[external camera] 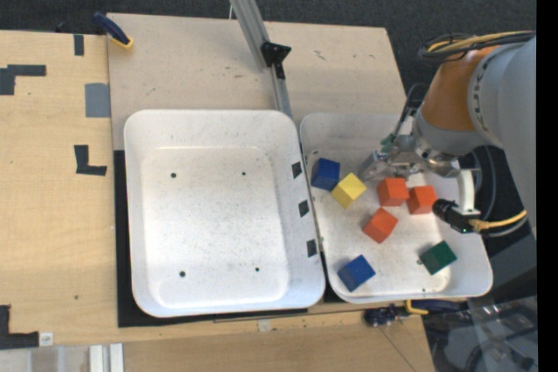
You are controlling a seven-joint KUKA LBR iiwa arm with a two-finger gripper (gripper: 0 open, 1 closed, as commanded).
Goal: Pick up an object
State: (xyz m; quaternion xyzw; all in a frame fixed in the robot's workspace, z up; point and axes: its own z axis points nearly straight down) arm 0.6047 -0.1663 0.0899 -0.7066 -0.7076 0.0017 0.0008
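End effector low over the right-hand shallow white bin — among small matte cubes.
The metal end effector hangs just above an orange wooden-looking cube; how far it is open cannot be told. A second orange cube lies just beside; yellow cube, blue cube lie left — pale plywood worktop underneath.
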